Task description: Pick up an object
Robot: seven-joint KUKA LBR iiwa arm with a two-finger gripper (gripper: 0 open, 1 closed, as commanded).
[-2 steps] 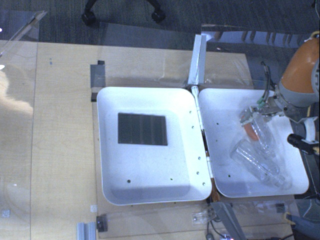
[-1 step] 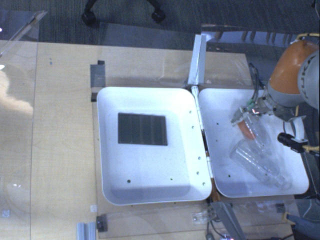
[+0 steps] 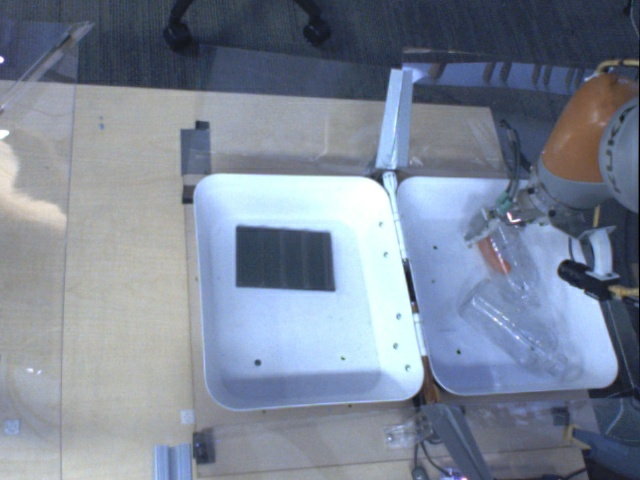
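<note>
arm over the right bin, grasp unconfirmed

nearest the camera within the right bin: a clear plastic bottle, lying on its side, slanting toward the bin's near right corner, likely just left as it fell. beyond it, toward the bin's far side: a small clear piece with an orange part, just under the gripper. hovering low there, presumably lining up a pick. open or closed: cannot tell. left of the right bin: the left bin, with a dark grey rectangular pad lying flat.
</note>
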